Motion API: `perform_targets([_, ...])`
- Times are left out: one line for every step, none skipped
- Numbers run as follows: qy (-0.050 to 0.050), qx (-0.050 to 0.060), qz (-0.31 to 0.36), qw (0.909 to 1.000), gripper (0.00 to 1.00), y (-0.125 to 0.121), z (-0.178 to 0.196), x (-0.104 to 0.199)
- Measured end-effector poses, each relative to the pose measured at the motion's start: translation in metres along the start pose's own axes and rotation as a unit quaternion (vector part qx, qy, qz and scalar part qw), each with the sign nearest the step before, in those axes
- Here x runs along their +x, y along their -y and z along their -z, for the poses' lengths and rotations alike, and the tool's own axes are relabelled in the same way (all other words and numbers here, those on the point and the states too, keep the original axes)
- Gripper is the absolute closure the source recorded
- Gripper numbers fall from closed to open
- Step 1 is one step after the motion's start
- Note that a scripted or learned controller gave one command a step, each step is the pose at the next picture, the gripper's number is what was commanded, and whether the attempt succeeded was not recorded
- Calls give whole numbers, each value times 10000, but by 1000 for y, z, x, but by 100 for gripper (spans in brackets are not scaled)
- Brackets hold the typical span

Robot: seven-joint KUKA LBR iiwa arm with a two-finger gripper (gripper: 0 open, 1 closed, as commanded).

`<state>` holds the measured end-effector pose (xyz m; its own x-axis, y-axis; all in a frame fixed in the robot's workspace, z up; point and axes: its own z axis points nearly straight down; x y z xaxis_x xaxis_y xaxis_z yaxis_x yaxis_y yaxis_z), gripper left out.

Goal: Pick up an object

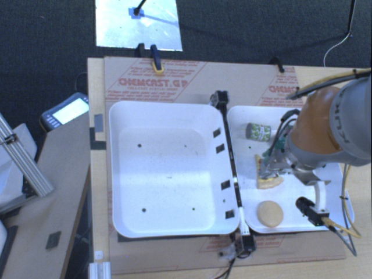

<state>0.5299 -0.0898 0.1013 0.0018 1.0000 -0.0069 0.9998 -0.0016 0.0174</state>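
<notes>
Reaching into the right bin (244,121), you lower the gripper (268,170), finger state I cannot tell, squarely over the yellowish piece (269,182) at its six o'clock.

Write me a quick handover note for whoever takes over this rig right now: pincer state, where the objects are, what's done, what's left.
Pincer: down in the right bin, over the pale yellow object; grip state unclear.
Objects, all in the right bin: green-labelled can at the far side, yellow piece under the pincer, round tan disc at the near side.
Done: arm lowered into the bin.
Left: confirm a grasp and lift.
</notes>
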Motion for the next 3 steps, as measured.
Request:
perform_targets([-29, -20, 44, 10000, 100, 5, 219, 23])
perform_targets([-42, 53, 59, 10000, 100, -15, 250, 79])
perform_targets([-42, 94, 53, 9999, 100, -17, 210, 132])
